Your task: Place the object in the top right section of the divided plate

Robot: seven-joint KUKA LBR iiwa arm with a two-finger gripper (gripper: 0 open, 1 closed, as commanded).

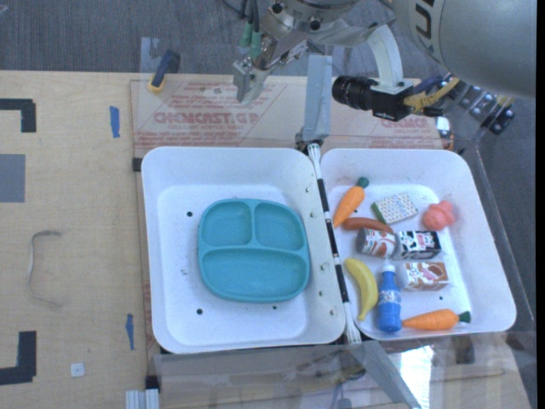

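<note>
End effector [281,79] above bins — divided plate [254,250] in left bin [170,254]

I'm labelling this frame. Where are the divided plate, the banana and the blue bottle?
divided plate [253,275]: camera view, floor of its large lower section.
banana [364,286]: camera view, mid-body.
blue bottle [389,310]: camera view, lower body.

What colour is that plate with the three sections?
The divided plate is a plain teal, a blue-green, seen clearly in the camera view, lying in the left white bin.

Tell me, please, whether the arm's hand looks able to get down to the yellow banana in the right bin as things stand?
Probably yes: the yellow banana lies uncovered at the right white bin's left side, though a blue bottle sits close beside it.
</note>
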